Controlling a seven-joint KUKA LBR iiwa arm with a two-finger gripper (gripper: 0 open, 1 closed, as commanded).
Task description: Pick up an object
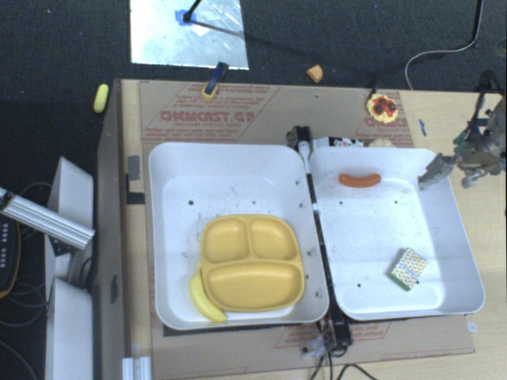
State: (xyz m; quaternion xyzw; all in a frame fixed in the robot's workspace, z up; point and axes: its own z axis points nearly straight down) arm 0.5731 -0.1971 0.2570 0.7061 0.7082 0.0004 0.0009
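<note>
The hand (pixel 448 172) is seen at the right edge of the view, over the far right rim of the right bin (pixel 455 220); much of the arm behind it is cut off by the frame, and the fingers are small and blurred, so whether the hand is open or closed cannot be told; nothing can be made out between them. Two white bins are counted on the table (pixel 238 105), set side by side and touching along a dark seam; the left bin (pixel 170 212) lies well away from the hand. Two loose things are counted in the right bin: one orange sausage-shaped toy (pixel 360 180), lying flat near the far wall and nearest to the hand, to its left; and one small patterned block (pixel 408 268), nearer the camera than the hand, tilted on the bin floor. In the left bin one yellow divided plate (pixel 252 261) with three compartments is seen, and one yellow banana (pixel 204 298) is partly hidden under its near left edge, touching it. On the table beyond the hand one small round red-and-yellow toy (pixel 383 107) is seen, its detail too fine to be read.
</note>
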